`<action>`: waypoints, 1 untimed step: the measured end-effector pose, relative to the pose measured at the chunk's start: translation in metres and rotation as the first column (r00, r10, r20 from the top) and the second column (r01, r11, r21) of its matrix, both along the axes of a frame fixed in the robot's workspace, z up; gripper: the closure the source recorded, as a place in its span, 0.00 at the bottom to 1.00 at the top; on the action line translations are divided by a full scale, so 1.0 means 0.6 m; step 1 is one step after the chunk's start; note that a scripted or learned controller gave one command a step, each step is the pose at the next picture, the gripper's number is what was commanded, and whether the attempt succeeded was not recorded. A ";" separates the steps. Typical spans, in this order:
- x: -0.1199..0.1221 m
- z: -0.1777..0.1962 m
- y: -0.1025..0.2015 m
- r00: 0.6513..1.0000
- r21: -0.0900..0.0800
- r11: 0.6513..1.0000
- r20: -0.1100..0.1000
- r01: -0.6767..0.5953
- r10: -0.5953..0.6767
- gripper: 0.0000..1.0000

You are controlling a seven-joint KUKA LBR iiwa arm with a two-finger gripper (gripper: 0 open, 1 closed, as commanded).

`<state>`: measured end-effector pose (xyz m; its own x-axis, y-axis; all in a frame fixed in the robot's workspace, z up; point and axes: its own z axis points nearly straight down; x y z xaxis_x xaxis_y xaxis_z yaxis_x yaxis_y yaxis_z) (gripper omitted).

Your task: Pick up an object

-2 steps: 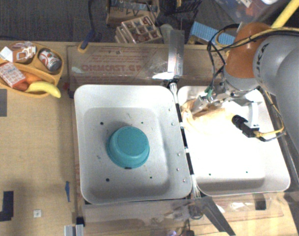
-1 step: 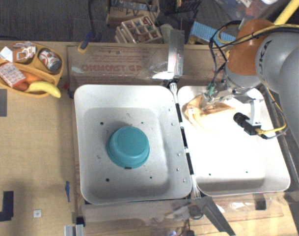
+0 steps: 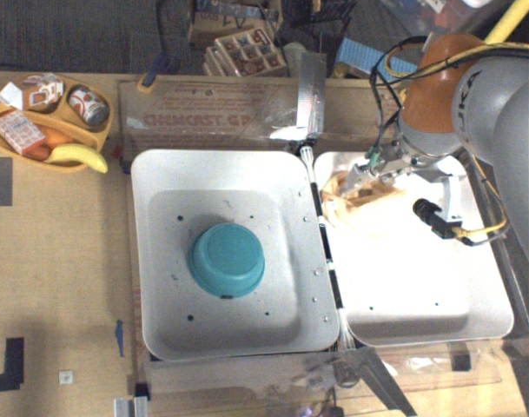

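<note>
Grey arm (image 3: 494, 120), w/ orange band, sits highest and so nearest the lens, reaching in from the right over the back of the right bin (image 3: 429, 315). Next in size, the two white bins lie side by side. Left bin (image 3: 160, 189) carries a teal bowl (image 3: 228, 260), upside down by the look of it, roughly mid-floor and apart from every wall. Right bin has a tan, crumpled-looking thing (image 3: 355, 194) in its far left corner, close to the wall shared w/ the left bin; can't tell what it's made of.

Gripper (image 3: 375, 165) is down at that tan thing, right over its upper edge. Jaw state: can't tell, too blurred and cluttered w/ cables. No grasp visible, so pick looks not yet done.

Risks, as I judge them: thing sits tight in the corner, so one jaw could hit the bin wall or rim. If it's thin or floppy, jaws may close on air or pinch only an edge and it'd slip on lift.
</note>
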<state>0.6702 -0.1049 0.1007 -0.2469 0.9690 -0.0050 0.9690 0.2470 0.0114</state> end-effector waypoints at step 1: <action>0.002 0.019 -0.002 1.000 -0.001 1.000 0.004 0.001 -0.001 1.00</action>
